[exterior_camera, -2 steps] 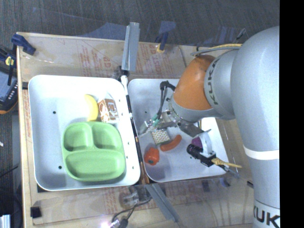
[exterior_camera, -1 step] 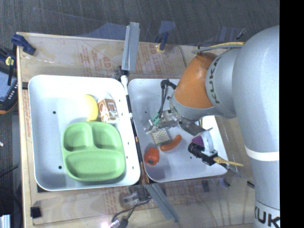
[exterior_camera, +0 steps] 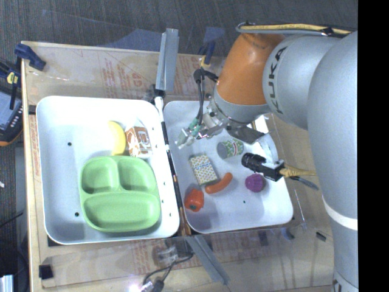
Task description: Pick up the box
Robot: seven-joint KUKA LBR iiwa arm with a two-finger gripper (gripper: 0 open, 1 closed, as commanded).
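Arm (exterior_camera: 304,72) over right bin (exterior_camera: 276,215) | box (exterior_camera: 203,169), sausage (exterior_camera: 219,184) inside | claw (exterior_camera: 193,131) state: cannot tell

"KUKA" stands in dark letters (partly cut off) on the grey arm (exterior_camera: 304,72).

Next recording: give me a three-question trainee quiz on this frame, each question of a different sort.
1. True or false: the green divided tray lies in the right bin.
2. Multiple choice: what lies directly beside the patterned box, toward the front of its bin? A) a yellow fruit B) an orange sausage-shaped toy C) a blue cup
3. Fill in: the gripper hovers over the ____ bin.

Key: 1 false, it lies in the left bin; 2 B; 3 right.
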